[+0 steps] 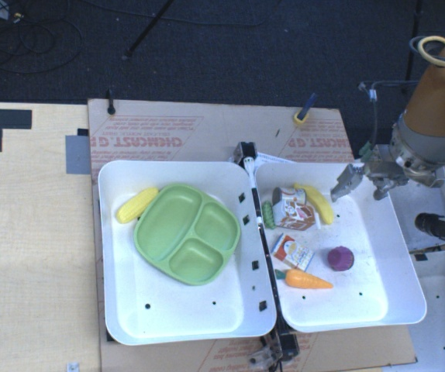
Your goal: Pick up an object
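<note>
My gripper (363,186) hangs over the far right part of the right bin (397,285), open, with nothing between its fingers (346,182). Just left of it lies a yellow banana (319,204) beside a red and white can (293,208) and a small green item (267,214). Nearer the front of the same bin are a red and white packet (292,250), a purple ball-like object (340,258) and an orange carrot (309,280).
The left bin (129,308) holds a green divided plate (188,232) and a yellow corn cob (136,204) at its far left. Both bins rest on a cardboard sheet (168,134). A black divider clip (246,152) sits between the bins.
</note>
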Controlling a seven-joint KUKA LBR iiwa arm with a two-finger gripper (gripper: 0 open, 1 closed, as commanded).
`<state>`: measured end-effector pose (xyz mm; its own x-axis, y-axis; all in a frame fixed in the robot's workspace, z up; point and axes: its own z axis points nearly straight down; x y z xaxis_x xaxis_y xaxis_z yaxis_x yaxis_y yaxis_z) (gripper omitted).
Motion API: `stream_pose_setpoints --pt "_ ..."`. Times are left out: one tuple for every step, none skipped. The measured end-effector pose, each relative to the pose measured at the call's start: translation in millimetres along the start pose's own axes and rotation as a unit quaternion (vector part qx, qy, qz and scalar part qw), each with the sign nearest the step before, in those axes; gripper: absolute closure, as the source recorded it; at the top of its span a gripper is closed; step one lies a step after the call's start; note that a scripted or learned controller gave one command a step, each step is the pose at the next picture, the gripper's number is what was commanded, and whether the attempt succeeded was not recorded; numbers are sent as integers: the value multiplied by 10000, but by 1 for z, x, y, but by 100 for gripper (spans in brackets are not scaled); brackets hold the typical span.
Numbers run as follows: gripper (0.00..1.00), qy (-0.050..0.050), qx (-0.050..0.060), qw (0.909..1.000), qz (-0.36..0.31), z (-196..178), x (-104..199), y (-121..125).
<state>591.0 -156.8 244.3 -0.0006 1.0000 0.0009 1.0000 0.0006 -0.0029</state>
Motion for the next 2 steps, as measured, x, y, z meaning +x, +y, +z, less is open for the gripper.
stream_pose_setpoints --pt "0 -24 -102 9999 1 133 -11 55" --pt "0 -21 -98 9999 2 134 -12 55"
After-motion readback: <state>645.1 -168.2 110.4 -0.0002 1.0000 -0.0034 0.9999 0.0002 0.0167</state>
